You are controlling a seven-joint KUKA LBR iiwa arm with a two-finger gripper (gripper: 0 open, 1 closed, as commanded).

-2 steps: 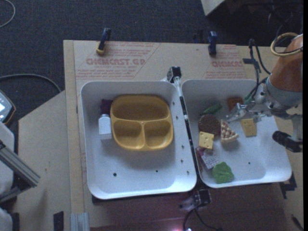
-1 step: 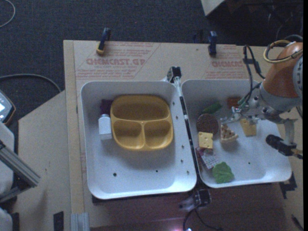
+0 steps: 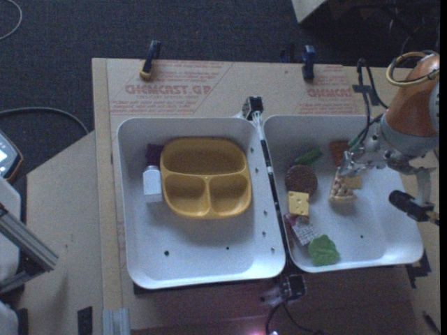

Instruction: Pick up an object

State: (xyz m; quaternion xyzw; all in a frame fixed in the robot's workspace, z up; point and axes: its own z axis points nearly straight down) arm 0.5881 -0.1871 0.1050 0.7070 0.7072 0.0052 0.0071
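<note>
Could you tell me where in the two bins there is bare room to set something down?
Left bin: bare floor in front of the yellow tray. Right bin: bare patch right of the green piece. Crowded around the cheese wedge by the divider.

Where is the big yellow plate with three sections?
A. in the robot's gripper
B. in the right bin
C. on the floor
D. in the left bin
D: the yellow plate lies flat in the left bin, beside a small white bottle.
</note>
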